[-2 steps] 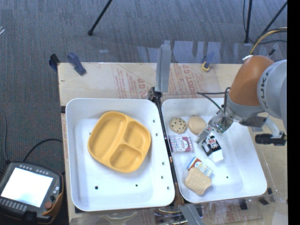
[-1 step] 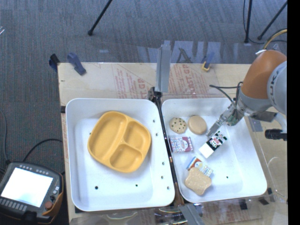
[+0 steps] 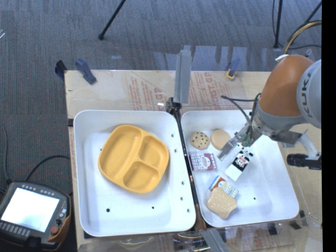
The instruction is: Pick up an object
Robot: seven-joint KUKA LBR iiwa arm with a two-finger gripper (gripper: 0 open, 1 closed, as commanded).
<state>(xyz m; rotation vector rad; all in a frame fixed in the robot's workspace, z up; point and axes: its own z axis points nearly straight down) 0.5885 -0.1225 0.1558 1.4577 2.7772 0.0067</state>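
My gripper (image 3: 231, 147) hangs low over the middle of the right bin (image 3: 278, 193), reaching in from the right under the orange band of the arm. It sits just right of a round tan biscuit (image 3: 220, 138) and just above-left of a small white carton with black and red print (image 3: 239, 164). A chocolate-chip cookie (image 3: 199, 139) lies further left, and a pink-red packet (image 3: 202, 161) below it. Near the bin's front lie a blue and white packet (image 3: 222, 185) and a slice of toast (image 3: 221, 203). I see nothing held.
The left bin (image 3: 89, 203) holds a yellow divided plate (image 3: 134, 157). A grey upright post (image 3: 182, 80) stands behind the seam between the bins. A teach pendant (image 3: 32, 210) lies on the floor at lower left.
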